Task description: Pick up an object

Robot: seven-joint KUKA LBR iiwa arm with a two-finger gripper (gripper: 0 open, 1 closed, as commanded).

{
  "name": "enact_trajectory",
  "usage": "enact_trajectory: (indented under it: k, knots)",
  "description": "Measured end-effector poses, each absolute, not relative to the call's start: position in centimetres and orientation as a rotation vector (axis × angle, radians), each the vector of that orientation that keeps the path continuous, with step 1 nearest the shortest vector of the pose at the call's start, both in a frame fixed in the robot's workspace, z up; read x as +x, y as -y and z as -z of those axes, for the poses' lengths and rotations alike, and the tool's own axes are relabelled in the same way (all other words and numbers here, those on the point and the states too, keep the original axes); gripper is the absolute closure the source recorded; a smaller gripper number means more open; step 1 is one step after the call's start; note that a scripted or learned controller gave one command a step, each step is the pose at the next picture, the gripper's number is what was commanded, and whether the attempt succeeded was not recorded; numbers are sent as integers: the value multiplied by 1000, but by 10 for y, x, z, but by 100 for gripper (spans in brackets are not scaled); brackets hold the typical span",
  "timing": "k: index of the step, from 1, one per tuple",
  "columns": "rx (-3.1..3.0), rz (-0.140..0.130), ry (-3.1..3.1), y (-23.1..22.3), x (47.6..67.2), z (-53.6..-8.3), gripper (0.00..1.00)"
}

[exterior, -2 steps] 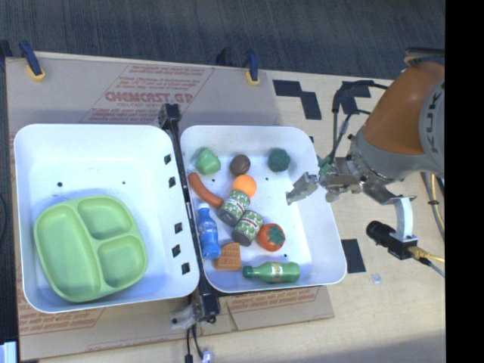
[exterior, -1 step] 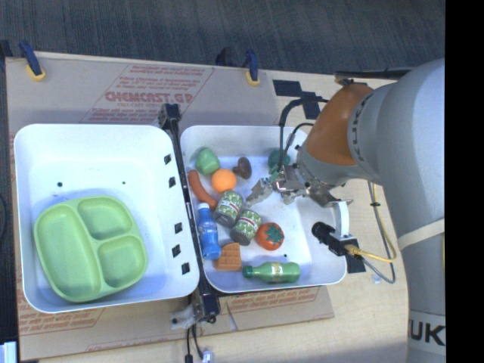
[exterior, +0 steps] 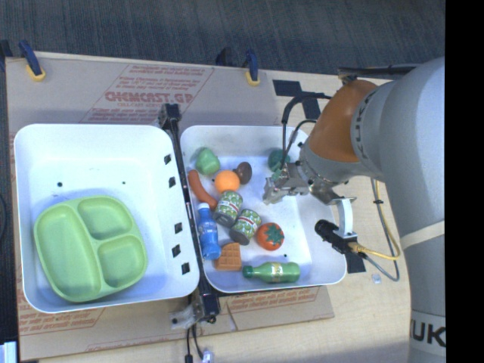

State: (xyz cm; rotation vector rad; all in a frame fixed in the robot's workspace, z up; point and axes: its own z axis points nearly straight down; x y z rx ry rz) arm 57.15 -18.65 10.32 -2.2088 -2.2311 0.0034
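Observation:
The right bin [exterior: 325,267] holds several toy foods: a green leafy piece [exterior: 206,160], an orange ball [exterior: 226,181], a brown lump [exterior: 243,172], a red sausage [exterior: 200,188], two small cans [exterior: 237,214], a tomato [exterior: 270,235], a blue bottle [exterior: 208,233], a waffle piece [exterior: 229,256] and a green bottle [exterior: 271,271]. My gripper [exterior: 277,189] hangs low over the bin's right-centre, just right of the brown lump and above the tomato. A dark green item [exterior: 277,158] lies just behind it. Nothing shows between the fingers.
The left bin [exterior: 34,142] carries a green divided plate [exterior: 89,246]. A black divider [exterior: 180,195] separates the bins. Cardboard [exterior: 147,89] lies under both, clamped at the back. The arm's grey body [exterior: 401,142] and cables [exterior: 378,248] cover the right bin's right side.

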Motion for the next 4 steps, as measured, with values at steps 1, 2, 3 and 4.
enact_trajectory:
  k: [1, 2, 3, 4]
  knots:
    - [-2209, -4, 2231, 186, 571, -103, 0]
    - [-2208, -3, 2235, 186, 572, -114, 100]
    - [-2207, -4, 2235, 186, 572, -114, 0]
    - [-2212, -3, 2224, 138, 504, -91, 0]
